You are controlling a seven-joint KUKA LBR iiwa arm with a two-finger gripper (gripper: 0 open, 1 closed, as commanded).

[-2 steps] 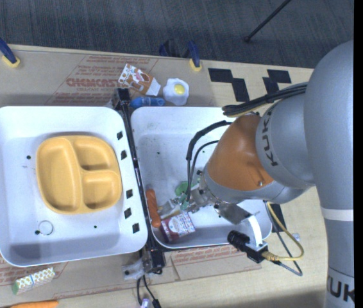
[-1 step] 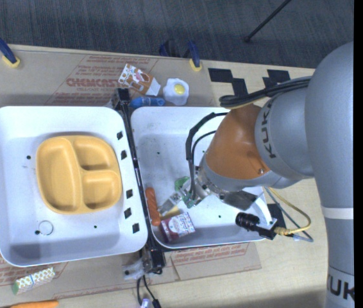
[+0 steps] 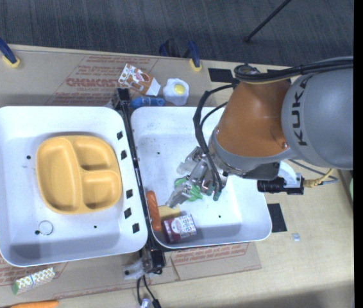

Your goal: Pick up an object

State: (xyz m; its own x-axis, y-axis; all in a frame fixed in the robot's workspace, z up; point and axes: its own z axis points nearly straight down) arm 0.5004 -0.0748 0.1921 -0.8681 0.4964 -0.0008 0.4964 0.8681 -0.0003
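Look first at the gripper: it hangs low in the right bin, its metal fingers pointing toward the near left part of that bin. You cannot tell from this slant whether the fingers are parted or closed, because the wrist and a tangle of black cable crowd over them. A small green object lies right at the fingertips, touching or nearly touching them; whether it sits between them is not clear. Above the gripper, the orange band and the grey arm cover much of the bin's right half.

Move outward within the same bin and you find an orange sausage-shaped item against the left wall, a small yellow piece just beside it, and a dark red packet with a white label at the near edge, touching the yellow piece.

In the left bin a yellow divided tray lies flat, with three compartments, and a small clear ring rests near the bin's near left corner.

Beyond the bins, on the cardboard sheet, you see a printed snack packet, a blue item and a white-and-yellow object clustered by the far edge. Blue clamps hold the sheet's far edge. A patterned wrapper lies by the near left corner.
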